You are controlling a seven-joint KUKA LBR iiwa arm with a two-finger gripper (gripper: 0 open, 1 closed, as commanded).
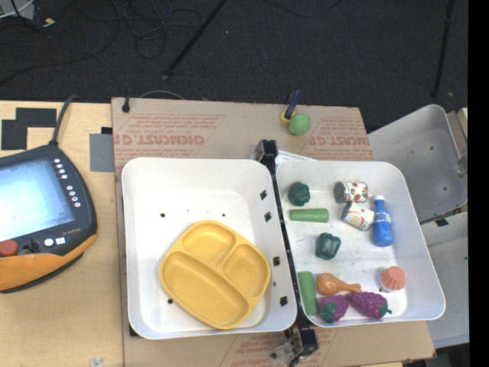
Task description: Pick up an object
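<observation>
Objects [309,215] lie in the right bin [359,254]: 2 cans [351,192] and a blue bottle [382,222] toward its far right corner, a green pepper [328,245] mid-bin, purple grapes [368,304] along its near edge. A yellow tray [215,272] sits in the left bin [191,189]. We cannot tell the gripper's state.

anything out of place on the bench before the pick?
One thing: a green ball lies outside both bins, on the cardboard behind the right bin. The yellow divided plate sits askew in the left bin. The toy food in the right bin looks scattered but contained.
</observation>
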